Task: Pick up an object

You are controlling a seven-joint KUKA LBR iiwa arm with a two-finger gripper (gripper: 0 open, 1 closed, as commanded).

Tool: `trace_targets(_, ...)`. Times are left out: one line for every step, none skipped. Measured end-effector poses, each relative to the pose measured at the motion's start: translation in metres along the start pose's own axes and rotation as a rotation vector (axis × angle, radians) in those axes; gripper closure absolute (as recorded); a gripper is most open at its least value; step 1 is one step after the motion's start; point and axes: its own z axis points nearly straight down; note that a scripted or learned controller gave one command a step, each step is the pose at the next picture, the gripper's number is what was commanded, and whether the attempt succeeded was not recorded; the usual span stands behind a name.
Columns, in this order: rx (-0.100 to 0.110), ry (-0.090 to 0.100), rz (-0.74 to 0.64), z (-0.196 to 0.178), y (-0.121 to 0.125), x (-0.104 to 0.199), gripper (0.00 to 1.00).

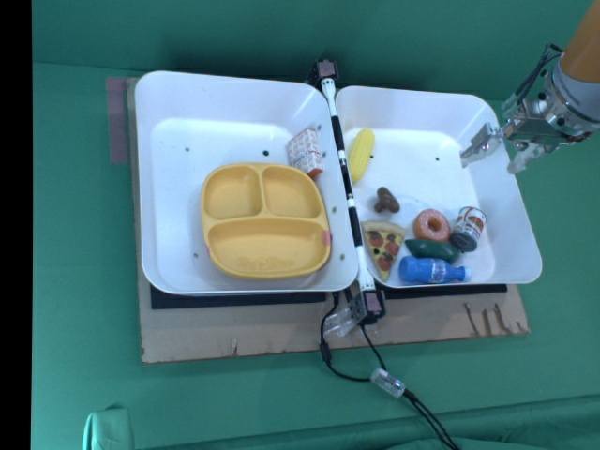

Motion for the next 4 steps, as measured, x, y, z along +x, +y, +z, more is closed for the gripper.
trace_targets(0.001, 0.001, -0.002, 0.098, 0.016, 0.067, 0.00)
trace_targets(-0.010, -0.002, -0.003, 0.121, 0.093, 0.081, 0.00)
trace_targets(-0.009, 0.000, -0.003, 0.122, 0.120, 0.084, 0.00)
trace_targets(-0.026, -0.009, 0.001, 0.103, 0.124, 0.081, 1.00)
